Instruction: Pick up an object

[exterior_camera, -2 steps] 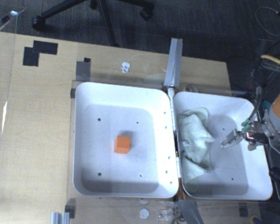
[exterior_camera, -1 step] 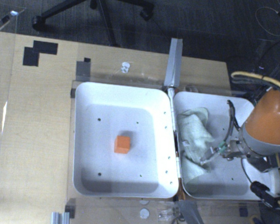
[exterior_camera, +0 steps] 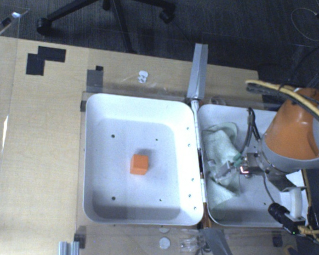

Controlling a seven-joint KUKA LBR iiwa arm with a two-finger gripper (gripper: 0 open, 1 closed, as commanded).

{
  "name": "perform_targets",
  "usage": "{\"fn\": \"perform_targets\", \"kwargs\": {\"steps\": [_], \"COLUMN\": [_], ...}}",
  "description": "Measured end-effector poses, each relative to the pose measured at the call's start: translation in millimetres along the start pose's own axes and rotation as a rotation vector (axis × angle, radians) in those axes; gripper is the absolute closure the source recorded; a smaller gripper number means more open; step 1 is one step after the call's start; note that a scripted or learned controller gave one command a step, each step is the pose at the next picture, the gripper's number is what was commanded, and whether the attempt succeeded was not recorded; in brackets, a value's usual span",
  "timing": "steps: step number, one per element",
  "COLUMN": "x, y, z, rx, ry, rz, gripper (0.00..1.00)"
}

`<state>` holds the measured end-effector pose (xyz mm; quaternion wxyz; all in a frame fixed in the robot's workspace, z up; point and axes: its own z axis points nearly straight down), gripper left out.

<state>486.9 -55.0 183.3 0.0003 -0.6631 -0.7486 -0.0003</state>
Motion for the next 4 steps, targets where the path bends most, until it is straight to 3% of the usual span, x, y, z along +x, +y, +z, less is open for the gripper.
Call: {"fn": "perform_targets", "kwargs": {"steps": [1, 2, 3, 4], "x": [-35, -42, -41, -31], "y": [25, 40, 42, 127], "z": [66, 92, 81, 0], "rx": [0.002, -0.014, -0.019, 0.001], "ry": [0.0, 0.0, 0.0, -0.002], "rz": [0.028, 0.264, 0.261, 0.401], "gripper": [0.0, 0.0, 1.0, 1.0]}}
